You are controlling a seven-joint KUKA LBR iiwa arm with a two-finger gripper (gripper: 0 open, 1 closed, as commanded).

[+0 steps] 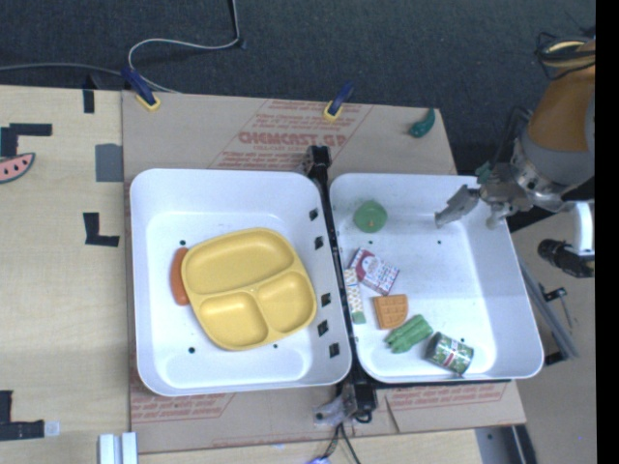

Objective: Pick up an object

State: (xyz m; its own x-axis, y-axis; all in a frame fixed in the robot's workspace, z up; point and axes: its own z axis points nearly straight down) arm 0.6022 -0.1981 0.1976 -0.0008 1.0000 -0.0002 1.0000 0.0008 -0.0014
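Note:
The right bin [503, 288] holds a round green lid-like object [369, 217] at its far left. A red and white packet [372, 271], an orange cracker-like square [391, 310], a green pod [408, 333] and a small can lying on its side [449, 352] sit toward the near side. My gripper [476, 210] hangs over the bin's far right part, well to the right of the round green object. It is open, with its grey fingers [452, 210] spread and nothing between them.
The left bin [164, 201] carries a yellow divided plate [250, 286] with an orange item [179, 276] tucked under its left edge. A divider with black clips [327, 259] separates the bins. A teal object [422, 124] lies on the cardboard behind the right bin.

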